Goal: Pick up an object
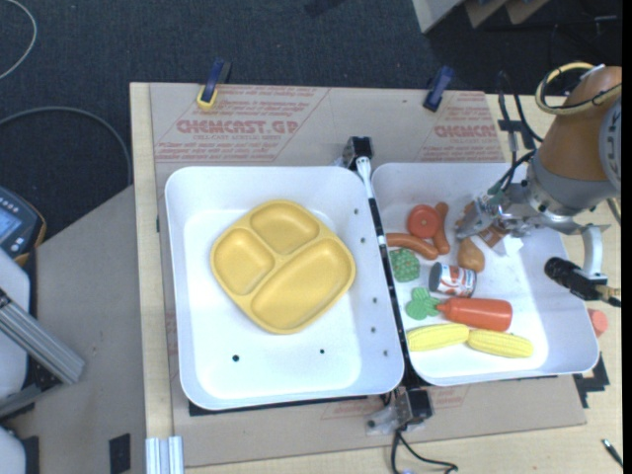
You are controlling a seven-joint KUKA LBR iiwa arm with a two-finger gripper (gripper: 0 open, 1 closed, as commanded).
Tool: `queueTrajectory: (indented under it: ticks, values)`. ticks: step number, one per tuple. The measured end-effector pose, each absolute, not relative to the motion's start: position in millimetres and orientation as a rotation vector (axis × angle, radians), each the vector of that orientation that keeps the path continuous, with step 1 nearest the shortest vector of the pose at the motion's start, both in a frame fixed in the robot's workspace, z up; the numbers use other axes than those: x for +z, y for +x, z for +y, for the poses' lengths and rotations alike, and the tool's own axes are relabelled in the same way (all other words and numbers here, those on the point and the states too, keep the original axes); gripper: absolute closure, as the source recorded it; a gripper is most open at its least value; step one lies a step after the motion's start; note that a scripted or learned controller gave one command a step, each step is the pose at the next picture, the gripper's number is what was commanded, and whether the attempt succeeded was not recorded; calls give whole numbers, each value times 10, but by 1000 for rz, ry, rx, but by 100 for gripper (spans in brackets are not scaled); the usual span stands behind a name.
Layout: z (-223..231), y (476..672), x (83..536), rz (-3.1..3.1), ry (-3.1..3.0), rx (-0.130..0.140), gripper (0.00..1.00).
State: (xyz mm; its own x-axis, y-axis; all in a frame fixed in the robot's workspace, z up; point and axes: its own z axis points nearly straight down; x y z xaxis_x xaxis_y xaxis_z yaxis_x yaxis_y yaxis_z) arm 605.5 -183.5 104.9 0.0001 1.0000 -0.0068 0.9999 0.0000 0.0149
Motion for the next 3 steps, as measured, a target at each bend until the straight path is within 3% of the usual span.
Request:
queueTrajectory:
  ticks: [1,2,3]
  values:
    - [-2008,6704,867,2217,2211,7,0]
    - [-2258,6157,1411,2218,2226,-2,0]
    - [-2246,6183,1490,2219,2220,1,100]
